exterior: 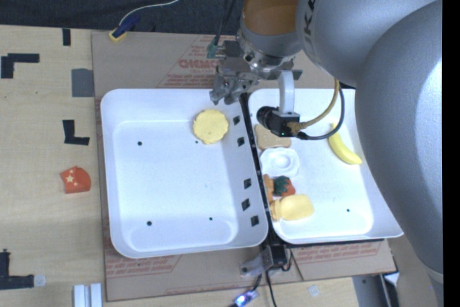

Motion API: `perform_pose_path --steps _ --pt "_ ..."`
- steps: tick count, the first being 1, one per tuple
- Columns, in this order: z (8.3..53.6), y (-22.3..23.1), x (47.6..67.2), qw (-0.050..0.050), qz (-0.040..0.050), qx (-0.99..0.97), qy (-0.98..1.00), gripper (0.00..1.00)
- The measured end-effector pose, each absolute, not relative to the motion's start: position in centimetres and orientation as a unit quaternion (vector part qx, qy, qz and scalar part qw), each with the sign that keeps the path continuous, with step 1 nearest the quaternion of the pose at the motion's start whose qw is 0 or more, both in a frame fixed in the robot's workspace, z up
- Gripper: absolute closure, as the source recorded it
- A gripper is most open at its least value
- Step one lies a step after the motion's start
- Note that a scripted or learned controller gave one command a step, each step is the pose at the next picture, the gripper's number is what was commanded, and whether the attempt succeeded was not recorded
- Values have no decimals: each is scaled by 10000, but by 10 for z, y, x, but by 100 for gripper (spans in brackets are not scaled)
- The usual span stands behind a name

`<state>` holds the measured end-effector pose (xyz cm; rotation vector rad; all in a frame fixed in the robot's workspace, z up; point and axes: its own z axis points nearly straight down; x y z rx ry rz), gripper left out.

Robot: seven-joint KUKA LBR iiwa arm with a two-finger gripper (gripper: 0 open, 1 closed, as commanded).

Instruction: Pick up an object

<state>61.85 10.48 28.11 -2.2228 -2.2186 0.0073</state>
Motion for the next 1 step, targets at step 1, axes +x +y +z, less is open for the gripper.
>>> perform_pose_path --steps 1 --pt "340 136 577 4 -6 -7055 -7087 100"
